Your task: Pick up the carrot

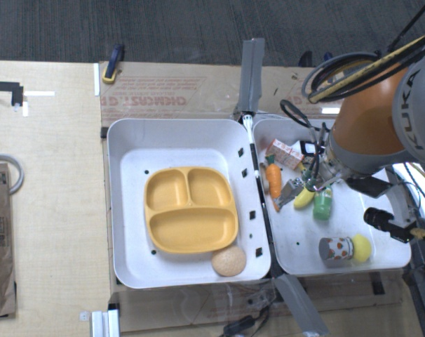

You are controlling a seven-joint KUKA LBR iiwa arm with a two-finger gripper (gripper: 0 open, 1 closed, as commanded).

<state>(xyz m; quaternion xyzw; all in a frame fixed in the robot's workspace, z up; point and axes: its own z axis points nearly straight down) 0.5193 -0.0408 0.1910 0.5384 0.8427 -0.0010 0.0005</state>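
The carrot (273, 179) is orange with a green top. It lies in the right bin (297, 255), close to that bin's left wall. My gripper (291, 191) hangs low over the bin just to the right of the carrot, its metal tip next to the carrot's lower end. The grey arm and its orange band (370, 118) cover the bin's upper right part. Nothing shows held in the gripper.
A red and white packet (286, 153) lies behind the carrot. A yellow piece (305, 199) and a green piece (322, 205) sit right of the gripper. A can (336, 251) and a yellow ball (362, 248) lie at the front. The left bin (128, 188) holds a yellow divided plate (191, 209) and a beige bun (229, 262).
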